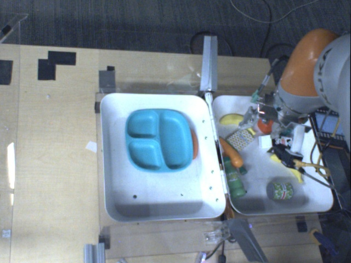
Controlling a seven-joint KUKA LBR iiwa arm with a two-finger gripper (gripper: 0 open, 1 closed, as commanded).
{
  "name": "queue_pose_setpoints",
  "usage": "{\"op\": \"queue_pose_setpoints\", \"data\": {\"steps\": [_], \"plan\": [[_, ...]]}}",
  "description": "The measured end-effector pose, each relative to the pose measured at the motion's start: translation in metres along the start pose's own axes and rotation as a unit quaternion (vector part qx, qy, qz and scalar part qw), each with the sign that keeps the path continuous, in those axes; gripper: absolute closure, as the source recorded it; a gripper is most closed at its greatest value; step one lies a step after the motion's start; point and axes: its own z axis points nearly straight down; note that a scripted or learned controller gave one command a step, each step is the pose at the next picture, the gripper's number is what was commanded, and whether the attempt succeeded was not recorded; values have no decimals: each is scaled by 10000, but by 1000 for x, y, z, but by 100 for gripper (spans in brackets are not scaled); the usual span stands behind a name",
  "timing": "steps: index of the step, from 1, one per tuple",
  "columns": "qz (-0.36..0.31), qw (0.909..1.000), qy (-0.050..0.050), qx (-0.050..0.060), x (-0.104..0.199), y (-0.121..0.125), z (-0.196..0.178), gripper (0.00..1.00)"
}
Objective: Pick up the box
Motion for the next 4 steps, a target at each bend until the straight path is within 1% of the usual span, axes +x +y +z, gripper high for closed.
{"op": "queue_pose_setpoints", "data": {"steps": [1, 2, 3, 4], "plan": [[-412, 9992, 1, 5, -15, -27, 59, 0], [-2048, 9788, 1, -7, 32, -34, 0, 0], [-1812, 9834, 0, 6, 37, -101, 1, 0], [-2001, 9798, 1, 8, 72, -95, -16, 0]]}}
